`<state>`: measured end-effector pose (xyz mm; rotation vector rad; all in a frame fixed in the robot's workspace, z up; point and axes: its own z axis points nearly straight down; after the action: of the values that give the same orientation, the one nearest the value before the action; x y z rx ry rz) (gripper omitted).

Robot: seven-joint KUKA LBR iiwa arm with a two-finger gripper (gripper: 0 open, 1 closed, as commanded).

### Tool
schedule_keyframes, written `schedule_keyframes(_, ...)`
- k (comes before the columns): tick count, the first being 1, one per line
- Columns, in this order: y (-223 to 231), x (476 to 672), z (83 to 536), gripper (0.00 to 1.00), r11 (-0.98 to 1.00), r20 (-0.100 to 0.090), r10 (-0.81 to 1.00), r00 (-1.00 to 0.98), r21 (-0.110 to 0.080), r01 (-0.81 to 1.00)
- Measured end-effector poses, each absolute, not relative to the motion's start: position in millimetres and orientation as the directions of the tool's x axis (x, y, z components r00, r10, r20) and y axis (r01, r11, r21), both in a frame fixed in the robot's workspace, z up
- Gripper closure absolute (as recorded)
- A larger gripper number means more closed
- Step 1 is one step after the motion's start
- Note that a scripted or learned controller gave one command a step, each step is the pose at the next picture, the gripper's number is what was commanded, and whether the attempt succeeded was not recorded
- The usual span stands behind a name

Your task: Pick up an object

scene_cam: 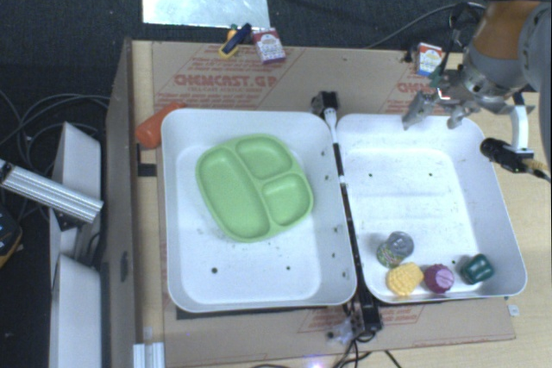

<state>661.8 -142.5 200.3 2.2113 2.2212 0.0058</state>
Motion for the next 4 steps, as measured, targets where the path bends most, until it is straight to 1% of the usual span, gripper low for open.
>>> schedule_keyframes(1,-177.6,625.5,143.3,0.0,0.002,-0.001,1.0,-0.002,0.001,1.0)
schedule_keyframes(2,-135.5,613.8,83.8,0.0,0.005,0.001,1.0,-0.005,0.0,1.0)
schedule_keyframes(3,-178.7,669.8,122.5,0.0,0.004,-0.002,1.0,-0.004,0.006,1.0)
schedule_keyframes(4,-156.2,633.3,84.2,0.0,0.003,0.0,1.0,-0.003,0.001,1.0)
